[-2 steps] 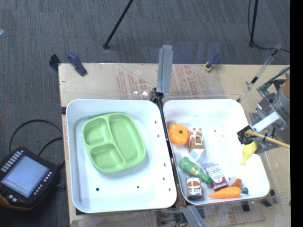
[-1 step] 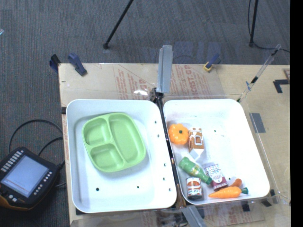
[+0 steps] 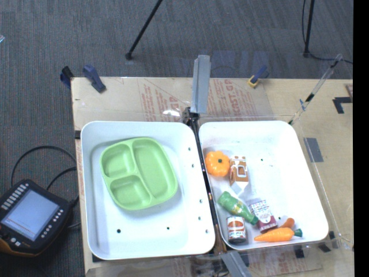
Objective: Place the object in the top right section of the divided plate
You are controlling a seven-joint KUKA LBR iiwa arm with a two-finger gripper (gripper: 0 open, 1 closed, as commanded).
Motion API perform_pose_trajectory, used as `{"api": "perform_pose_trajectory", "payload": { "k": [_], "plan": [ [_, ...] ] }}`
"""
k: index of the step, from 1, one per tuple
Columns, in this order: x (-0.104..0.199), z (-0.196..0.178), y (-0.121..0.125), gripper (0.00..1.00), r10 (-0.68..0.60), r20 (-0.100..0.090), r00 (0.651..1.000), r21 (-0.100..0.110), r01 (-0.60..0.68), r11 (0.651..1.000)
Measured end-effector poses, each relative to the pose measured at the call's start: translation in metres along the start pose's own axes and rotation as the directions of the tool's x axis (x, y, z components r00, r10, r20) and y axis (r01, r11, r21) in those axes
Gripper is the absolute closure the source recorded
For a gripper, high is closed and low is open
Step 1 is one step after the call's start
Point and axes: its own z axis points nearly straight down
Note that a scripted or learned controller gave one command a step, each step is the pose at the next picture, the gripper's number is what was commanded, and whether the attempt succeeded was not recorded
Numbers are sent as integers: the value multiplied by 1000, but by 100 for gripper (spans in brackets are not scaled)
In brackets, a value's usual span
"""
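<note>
Task not started, by look of it. Green three-section plastic plate (image 3: pixel 138 175) lies in left white bin (image 3: pixel 92 224), all sections bare, top right one included.

Candidate objects all in right white bin (image 3: pixel 288 149): orange toy pumpkin (image 3: pixel 218 163), small carton (image 3: pixel 238 169), green bottle (image 3: pixel 237 208), can (image 3: pixel 236 229), toy carrot (image 3: pixel 277 234). Which one is meant: unclear.

Gripper state: cannot tell.

Left to do: pick, carry across, place.
</note>
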Motion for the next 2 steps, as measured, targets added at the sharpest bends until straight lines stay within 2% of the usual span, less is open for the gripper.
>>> {"api": "perform_pose_trajectory", "payload": {
  "k": [1,2],
  "plan": [
    [-21,3,-11,100,-61,-4,998,-4,61,998],
    [2,22,-4,100,152,-4,988,-1,-152,988]
  ]
}}
